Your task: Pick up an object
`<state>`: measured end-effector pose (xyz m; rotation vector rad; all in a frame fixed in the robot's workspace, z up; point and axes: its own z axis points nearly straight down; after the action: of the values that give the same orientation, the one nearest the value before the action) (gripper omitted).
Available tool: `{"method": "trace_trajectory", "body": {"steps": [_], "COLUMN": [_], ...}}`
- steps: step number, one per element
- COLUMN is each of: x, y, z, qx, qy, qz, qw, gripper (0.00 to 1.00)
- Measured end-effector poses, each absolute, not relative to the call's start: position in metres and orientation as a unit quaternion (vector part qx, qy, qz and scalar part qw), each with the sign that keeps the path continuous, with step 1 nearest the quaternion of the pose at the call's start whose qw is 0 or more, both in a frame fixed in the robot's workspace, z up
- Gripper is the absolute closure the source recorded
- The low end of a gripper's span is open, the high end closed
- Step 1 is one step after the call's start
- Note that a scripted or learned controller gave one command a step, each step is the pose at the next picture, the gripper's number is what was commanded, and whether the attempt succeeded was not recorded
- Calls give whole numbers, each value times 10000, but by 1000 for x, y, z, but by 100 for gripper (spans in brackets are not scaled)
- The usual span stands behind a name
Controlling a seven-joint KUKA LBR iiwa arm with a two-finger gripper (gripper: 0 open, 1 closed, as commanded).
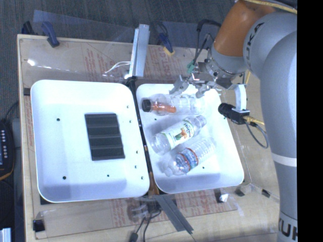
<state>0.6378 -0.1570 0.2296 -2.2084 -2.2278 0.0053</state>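
Note:
My gripper [190, 88] hangs over the back edge of the right bin [229, 160], its two fingers spread open with nothing between them. Just below and left of it lies a clear bottle with orange contents and a black cap [162, 106]. A clear bottle with a green and white label [178, 133] lies slantwise in the bin's middle. In front of that rests a clear bottle with a blue label [192, 157].
The left bin [55, 150] holds a flat black ribbed block [104, 136]. A metal divider post [139, 52] stands between the bins at the back. Blue clamps [50, 34] grip the bench's far edge. The arm's grey body [275, 84] fills the right side.

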Motion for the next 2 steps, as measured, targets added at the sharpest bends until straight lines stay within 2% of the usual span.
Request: {"method": "trace_trajectory", "body": {"steps": [1, 2], "x": [649, 598], "y": [-194, -184], "z": [159, 92], "qx": [-5856, -5247], "qy": [-8106, -8513], "qz": [13, 4], "qw": [26, 11], "gripper": [0, 0]}}
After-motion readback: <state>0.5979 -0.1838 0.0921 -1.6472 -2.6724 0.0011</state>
